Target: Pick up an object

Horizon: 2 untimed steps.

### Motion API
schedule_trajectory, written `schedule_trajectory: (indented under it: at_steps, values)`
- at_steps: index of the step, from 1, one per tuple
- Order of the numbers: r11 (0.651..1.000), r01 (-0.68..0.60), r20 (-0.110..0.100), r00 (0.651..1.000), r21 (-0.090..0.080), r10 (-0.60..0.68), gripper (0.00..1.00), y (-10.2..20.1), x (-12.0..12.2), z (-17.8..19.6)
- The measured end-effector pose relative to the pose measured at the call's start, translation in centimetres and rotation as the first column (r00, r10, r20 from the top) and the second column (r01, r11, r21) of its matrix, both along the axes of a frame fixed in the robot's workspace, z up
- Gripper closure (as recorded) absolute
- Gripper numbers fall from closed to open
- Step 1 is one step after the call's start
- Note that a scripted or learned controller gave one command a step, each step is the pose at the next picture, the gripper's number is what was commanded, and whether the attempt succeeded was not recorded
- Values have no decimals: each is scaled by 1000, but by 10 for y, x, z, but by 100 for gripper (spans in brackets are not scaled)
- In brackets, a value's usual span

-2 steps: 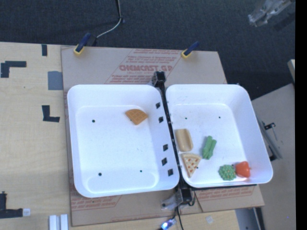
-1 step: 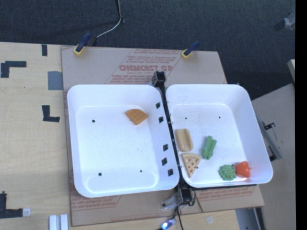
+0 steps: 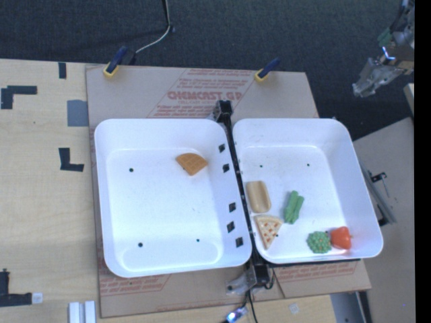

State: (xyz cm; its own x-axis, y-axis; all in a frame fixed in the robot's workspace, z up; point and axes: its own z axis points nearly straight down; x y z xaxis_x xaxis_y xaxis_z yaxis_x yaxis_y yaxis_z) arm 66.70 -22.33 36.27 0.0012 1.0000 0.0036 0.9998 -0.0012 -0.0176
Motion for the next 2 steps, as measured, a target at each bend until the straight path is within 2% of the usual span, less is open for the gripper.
schedule_trajectory:
  at_steps: [1, 2]
  values:
    - [1000, -3, 28, 1000, -8, 4, 100, 1, -10, 121]
    - [1000, -3, 23, 1000, -7, 3, 100, 1, 2, 176]
